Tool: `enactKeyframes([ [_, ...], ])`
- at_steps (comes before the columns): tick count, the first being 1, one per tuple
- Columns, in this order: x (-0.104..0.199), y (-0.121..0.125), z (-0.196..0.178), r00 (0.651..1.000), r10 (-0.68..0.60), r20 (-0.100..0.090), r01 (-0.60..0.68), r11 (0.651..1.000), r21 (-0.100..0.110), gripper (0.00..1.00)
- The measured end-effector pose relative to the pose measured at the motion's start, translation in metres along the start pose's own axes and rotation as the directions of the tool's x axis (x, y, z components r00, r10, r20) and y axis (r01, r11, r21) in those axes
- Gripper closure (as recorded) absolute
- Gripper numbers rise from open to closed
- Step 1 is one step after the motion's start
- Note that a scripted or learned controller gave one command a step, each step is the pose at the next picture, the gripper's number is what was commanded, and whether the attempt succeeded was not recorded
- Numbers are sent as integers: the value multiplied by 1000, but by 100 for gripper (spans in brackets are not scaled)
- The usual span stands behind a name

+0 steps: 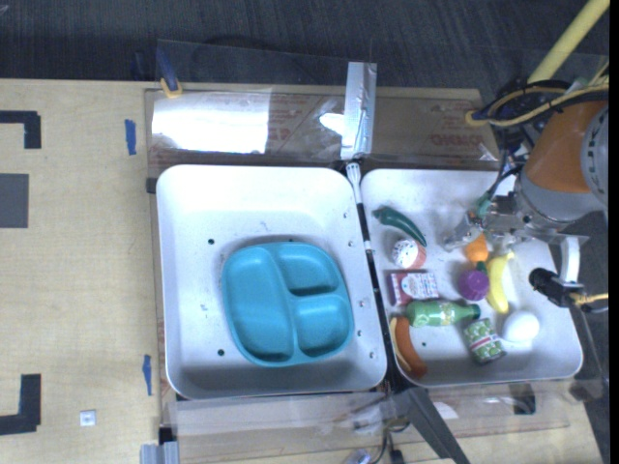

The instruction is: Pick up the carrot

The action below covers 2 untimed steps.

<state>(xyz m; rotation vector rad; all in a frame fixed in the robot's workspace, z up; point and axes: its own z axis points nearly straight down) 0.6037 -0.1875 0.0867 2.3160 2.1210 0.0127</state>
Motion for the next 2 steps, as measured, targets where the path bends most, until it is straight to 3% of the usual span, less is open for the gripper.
enactKeyframes([
  [1,-3,1,-12,1000,1,6,-1,1000,-4,100],
  [2,72,42,-99,982,-191,0,191,981,24,100],
])
